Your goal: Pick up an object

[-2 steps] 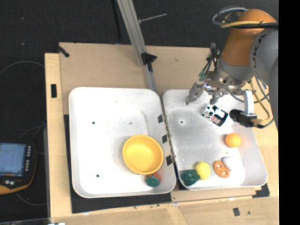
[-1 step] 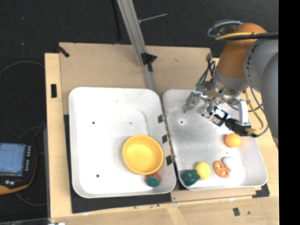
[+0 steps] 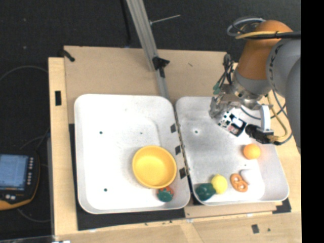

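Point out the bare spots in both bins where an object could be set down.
Left white bin: the whole back and left, away from the yellow bowl and small teal object at its front right. Right white bin: the middle, between the gripper and the front row. Crowded: teal block, yellow ball, orange pretzel-shaped piece, orange ball.

Objects before me. Left bin: yellow bowl (image 3: 154, 166), upright, near the front edge; small teal piece (image 3: 165, 195) at its front rim. Right bin: orange ball (image 3: 251, 151) toward the right edge; dark-green piece (image 3: 205, 190), yellow ball (image 3: 219, 184) and orange ring-shaped piece (image 3: 239, 182) along the front edge.
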You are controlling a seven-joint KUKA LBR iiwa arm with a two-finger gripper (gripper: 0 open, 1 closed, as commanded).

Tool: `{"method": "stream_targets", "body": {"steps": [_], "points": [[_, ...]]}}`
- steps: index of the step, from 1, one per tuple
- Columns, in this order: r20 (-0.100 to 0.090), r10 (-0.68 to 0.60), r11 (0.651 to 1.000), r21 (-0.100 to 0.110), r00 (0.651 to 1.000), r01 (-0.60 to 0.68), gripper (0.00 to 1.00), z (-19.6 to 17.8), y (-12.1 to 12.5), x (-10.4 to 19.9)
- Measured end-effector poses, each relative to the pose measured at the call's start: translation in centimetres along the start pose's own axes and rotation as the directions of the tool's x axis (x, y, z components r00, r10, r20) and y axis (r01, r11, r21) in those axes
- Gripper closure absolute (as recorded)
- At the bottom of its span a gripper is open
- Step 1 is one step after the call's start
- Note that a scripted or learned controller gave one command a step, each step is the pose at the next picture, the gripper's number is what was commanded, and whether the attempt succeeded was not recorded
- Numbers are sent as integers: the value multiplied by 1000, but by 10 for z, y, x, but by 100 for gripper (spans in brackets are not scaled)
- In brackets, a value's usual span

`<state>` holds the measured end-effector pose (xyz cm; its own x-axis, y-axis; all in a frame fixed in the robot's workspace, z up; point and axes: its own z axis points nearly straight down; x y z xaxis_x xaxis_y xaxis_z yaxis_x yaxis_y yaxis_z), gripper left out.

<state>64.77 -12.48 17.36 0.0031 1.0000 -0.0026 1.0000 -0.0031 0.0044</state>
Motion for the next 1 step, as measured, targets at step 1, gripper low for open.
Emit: {"method": "stream_targets", "body": {"steps": [1], "points": [[-2,-6,1000,-3,1000,6,100,-52,10,5]]}}
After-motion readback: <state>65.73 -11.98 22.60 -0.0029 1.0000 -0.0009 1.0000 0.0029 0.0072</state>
